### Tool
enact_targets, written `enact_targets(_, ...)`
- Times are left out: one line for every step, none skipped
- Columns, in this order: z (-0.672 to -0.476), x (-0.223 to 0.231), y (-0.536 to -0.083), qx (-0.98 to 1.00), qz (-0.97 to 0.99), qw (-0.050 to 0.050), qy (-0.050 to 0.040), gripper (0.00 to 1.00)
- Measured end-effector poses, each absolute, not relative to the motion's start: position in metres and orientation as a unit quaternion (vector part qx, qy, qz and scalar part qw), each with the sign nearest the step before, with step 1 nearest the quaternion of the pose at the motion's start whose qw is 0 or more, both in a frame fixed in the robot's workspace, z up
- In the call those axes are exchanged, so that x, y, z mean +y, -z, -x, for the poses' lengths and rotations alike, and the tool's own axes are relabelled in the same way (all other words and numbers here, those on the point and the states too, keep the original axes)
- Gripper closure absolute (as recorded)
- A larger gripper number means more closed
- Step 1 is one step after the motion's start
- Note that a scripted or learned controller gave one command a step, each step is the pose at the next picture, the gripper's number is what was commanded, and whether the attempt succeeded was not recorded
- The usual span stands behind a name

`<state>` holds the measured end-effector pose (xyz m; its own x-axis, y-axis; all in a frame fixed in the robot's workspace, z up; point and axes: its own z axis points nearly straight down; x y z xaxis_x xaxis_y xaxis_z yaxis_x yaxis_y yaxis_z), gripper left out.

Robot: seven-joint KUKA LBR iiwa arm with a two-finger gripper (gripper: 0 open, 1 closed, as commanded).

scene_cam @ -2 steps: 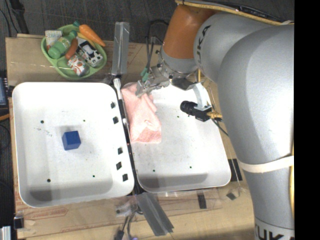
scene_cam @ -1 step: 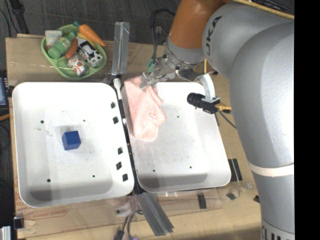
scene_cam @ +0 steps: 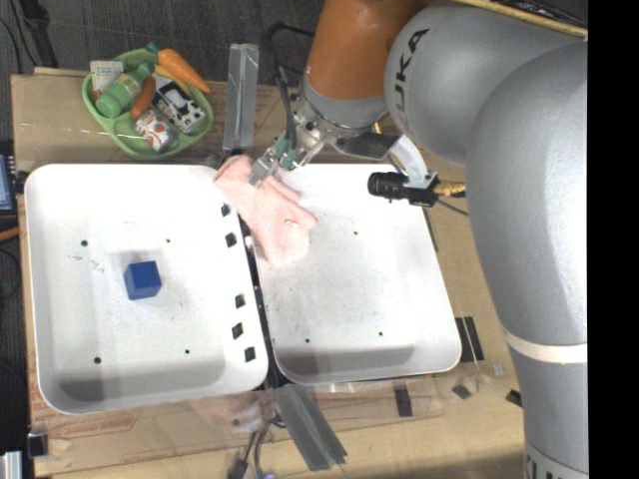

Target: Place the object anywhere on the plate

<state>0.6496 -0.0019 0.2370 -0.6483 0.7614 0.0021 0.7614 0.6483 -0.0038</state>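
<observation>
A pink crumpled cloth [scene_cam: 275, 218] lies across the divide between the two white bins, mostly over the upper left corner of the right bin [scene_cam: 399, 297]. My gripper [scene_cam: 264, 174] comes down from the grey arm with its orange band and meets the cloth's upper edge. Its fingers look pinched together on a fold of the cloth there. A small blue cube [scene_cam: 143, 279] rests on the floor of the left bin [scene_cam: 60, 347], well to the left of the gripper.
A green bowl [scene_cam: 110, 123] holding a carrot and other toy food sits behind the left bin. A black cylinder [scene_cam: 399, 187] juts out over the right bin's back edge. The arm's bulk covers the right side.
</observation>
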Motion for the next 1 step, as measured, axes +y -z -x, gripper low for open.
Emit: enact_targets(-0.648,0.0442,-0.2269,-0.973,0.229,0.001,-0.0009,1.0)
